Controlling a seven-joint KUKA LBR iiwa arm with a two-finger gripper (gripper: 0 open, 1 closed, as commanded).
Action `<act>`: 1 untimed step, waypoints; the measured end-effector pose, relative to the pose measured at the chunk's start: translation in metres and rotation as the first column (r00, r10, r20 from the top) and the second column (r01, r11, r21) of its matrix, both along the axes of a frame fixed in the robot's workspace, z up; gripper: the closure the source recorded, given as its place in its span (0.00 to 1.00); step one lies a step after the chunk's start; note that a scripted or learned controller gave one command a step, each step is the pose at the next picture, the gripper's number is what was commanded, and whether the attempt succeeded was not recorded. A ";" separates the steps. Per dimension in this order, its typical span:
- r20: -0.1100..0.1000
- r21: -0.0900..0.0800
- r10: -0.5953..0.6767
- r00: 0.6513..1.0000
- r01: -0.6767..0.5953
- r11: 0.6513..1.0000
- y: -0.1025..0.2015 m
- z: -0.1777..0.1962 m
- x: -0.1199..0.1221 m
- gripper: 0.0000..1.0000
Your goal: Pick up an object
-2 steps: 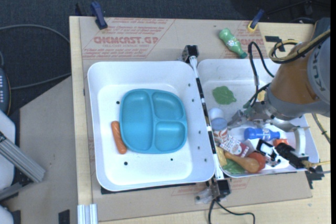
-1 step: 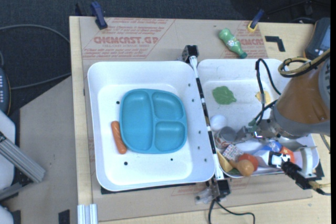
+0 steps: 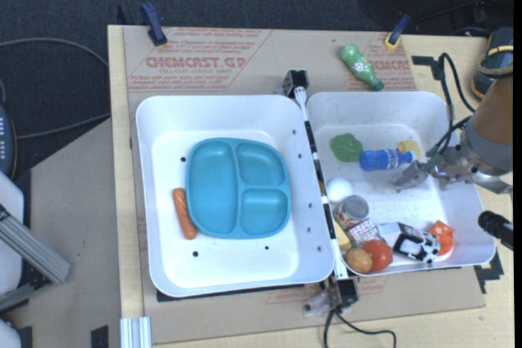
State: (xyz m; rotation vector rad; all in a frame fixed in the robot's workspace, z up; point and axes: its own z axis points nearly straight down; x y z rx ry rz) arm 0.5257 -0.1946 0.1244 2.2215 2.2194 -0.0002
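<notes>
Hovering low in the right bin [image 3: 457,106], gripper [image 3: 410,175] spread narrowly, holding nothing. Blue bottle [image 3: 382,160] lying just ahead of the fingertips (likely target, being nearest); green lump [image 3: 346,147] sitting beyond it.

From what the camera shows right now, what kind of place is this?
Probably a robotics lab bench for grasping trials. Two white bins sit on a cardboard-covered bench held by clamps. The bins hold toy items like a plastic carrot and a blue divided plate, and a grey arm reaches in.
</notes>
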 end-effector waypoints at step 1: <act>-0.001 0.001 0.002 1.000 -0.002 1.000 0.083 -0.006 0.007 0.00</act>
